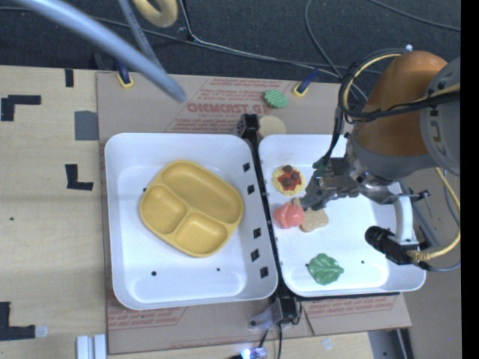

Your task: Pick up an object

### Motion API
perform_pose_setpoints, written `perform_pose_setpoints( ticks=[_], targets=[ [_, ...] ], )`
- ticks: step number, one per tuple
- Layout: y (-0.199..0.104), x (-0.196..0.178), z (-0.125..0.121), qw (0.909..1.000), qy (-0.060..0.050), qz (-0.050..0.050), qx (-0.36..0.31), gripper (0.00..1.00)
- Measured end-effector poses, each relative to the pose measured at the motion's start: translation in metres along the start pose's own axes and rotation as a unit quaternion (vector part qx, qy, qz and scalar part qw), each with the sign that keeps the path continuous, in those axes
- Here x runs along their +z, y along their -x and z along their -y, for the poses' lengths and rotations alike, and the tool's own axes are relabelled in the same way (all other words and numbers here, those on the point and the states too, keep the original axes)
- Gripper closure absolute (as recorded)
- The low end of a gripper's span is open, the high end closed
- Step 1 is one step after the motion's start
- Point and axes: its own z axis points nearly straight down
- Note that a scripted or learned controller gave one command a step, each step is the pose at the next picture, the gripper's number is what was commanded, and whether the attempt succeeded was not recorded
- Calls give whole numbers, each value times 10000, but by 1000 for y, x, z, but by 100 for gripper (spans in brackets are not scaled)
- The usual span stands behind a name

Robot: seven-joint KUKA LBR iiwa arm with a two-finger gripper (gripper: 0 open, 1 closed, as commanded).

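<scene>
Holding a yellow divided tray (191, 206), left bin (120, 200); right bin (374, 264), pink toy (289, 215), green leaf (325, 268); claw (313, 199) grip unclear

A rounded orange band (408, 88) is seen on the arm, with grey housing (445, 137) beside it. Black cables (352, 88) are looped around the orange part. A dark pincer (318, 193) sits at the wrist, plus a black cylindrical fitting (385, 244).
</scene>
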Motion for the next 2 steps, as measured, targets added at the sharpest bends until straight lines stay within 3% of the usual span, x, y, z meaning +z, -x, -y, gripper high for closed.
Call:
perform_pose_setpoints(
  ticks=[2],
  targets=[
    [-108, 17, 7, 10000, -22, 5, 4, 100]
  ],
)
